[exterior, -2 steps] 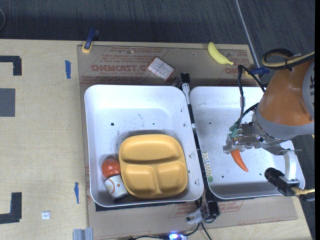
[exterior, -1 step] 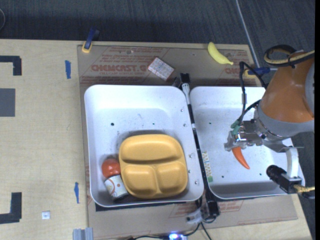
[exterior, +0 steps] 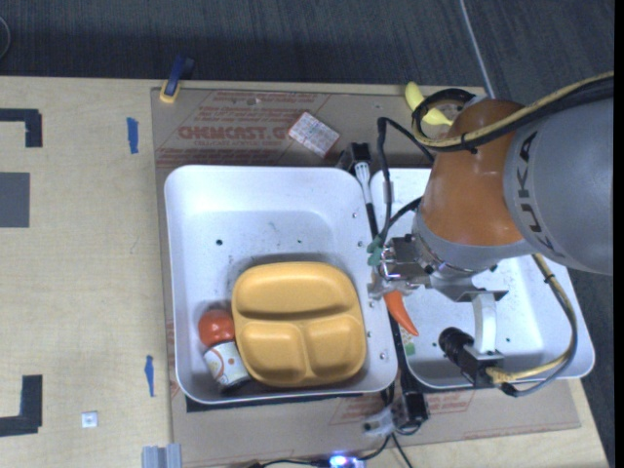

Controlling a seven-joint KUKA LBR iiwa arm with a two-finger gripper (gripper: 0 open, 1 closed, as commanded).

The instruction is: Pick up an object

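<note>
Orange carrot (exterior: 401, 313) lies at the right bin's (exterior: 575, 354) left wall, just below the claw (exterior: 395, 266); whether the claw is clenched I cannot tell. Probably light, stiff plastic, best pinched across its middle.

A robotics lab: taped plywood bench (exterior: 78, 261), two white bins (exterior: 190, 261), cabled KUKA arm (exterior: 526, 183).
</note>
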